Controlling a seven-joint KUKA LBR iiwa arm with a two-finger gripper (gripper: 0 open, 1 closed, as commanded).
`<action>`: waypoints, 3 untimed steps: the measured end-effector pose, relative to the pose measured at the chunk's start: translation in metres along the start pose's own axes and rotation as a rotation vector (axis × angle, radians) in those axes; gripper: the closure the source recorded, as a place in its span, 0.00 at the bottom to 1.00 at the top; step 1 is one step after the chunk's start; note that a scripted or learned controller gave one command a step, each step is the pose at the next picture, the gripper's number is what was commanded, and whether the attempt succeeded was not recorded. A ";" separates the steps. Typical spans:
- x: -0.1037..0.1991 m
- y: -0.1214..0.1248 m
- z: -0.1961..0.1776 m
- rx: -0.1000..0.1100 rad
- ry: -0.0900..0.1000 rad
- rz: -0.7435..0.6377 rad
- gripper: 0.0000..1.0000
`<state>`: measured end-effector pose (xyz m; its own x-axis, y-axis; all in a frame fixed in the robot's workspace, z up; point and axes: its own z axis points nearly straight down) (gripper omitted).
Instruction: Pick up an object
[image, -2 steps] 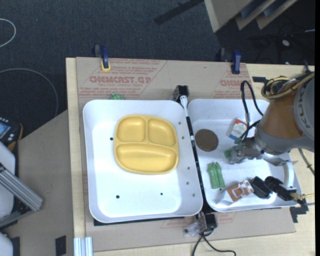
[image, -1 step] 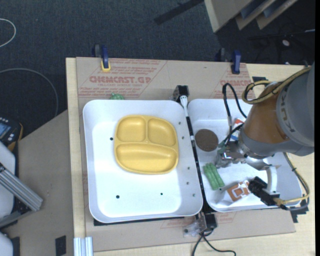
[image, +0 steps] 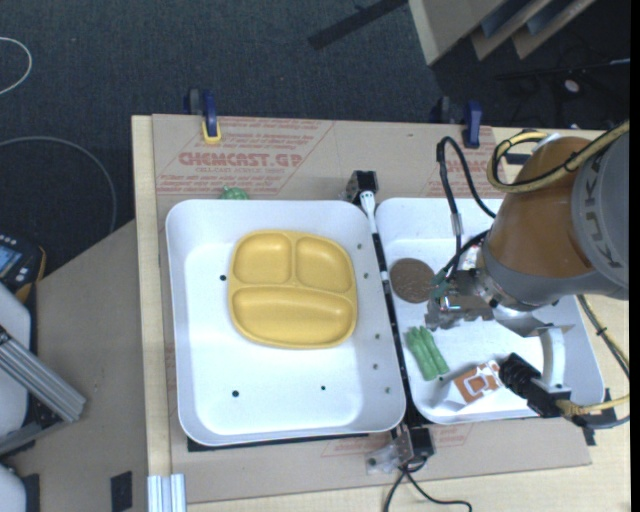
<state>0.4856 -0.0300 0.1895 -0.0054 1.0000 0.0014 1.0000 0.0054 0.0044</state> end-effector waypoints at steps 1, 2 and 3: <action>0.109 -0.006 0.005 0.004 -0.001 -0.002 1.00; 0.116 0.015 -0.017 0.002 -0.001 0.004 1.00; 0.232 0.016 -0.034 0.001 0.002 -0.005 1.00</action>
<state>0.4998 0.2024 0.2238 -0.0100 0.9999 0.0029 0.9999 0.0100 0.0037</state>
